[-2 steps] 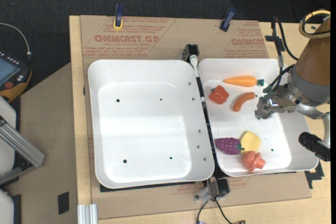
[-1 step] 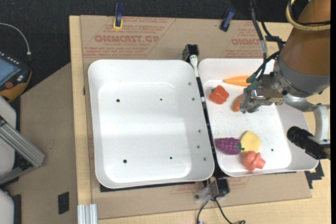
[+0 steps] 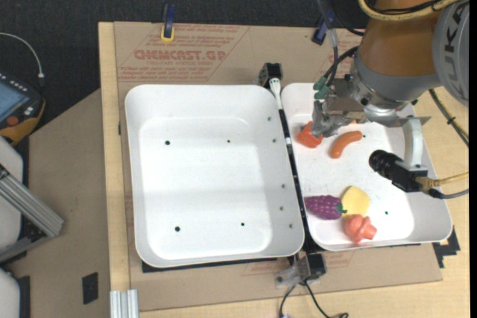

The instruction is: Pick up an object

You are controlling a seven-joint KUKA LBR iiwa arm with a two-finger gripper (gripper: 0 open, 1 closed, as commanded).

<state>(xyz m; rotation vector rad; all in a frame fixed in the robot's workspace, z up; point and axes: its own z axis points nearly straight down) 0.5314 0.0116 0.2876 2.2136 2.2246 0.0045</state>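
orange-red toy piece, smooth plastic, right bin near the divider | gripper right over it (grip state: cannot tell) | curved orange sausage beside | knobbly purple grapes, yellow piece nearer the front

We've got the gripper boxed in by the bin divider on one side and a sausage on the other, with open floor past that before the grapes.
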